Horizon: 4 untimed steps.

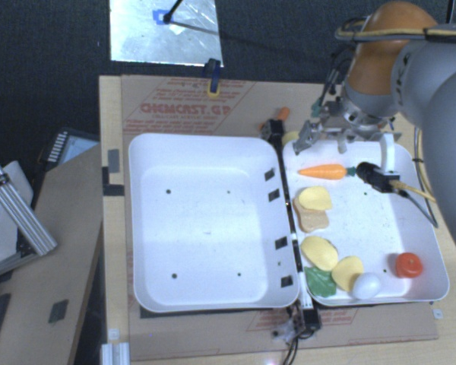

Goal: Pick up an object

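Two white bins side by side on worktop (114, 128). Left bin (205, 219) bare white inside. Right bin (422, 261): near edge, green leafy piece (319, 281), white egg (366, 285), yellow chip (346, 271), red tomato (409, 265) toward right corner. Next back, yellow potato-like piece (319, 252), then tan bread slice (312, 220) touching yellow slice (315, 198). Farther, orange carrot (323, 172) lying flat, unheld, green end pointing right. Just behind carrot, hand (336, 131) over bin's far rim, nothing seen between fingers; open or closed cannot tell. Farthest, silver sheet (163, 21) beyond worktop.
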Each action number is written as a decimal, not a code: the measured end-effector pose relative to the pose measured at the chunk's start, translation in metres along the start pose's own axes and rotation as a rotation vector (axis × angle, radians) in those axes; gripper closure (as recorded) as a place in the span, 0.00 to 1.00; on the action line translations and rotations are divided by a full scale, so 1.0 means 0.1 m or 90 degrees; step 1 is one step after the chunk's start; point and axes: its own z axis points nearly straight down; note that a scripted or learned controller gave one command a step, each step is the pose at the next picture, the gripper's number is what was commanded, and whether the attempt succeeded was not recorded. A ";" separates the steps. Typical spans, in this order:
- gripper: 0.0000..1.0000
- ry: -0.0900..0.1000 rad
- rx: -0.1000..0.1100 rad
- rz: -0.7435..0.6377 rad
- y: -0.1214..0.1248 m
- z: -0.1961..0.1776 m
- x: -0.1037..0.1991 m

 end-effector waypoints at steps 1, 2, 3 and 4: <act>0.00 0.000 0.000 0.000 0.00 0.00 0.00; 0.00 0.000 0.000 0.000 0.00 0.00 0.00; 0.00 0.000 0.000 0.000 0.00 0.00 0.00; 0.00 0.002 0.004 0.006 -0.64 1.04 -0.41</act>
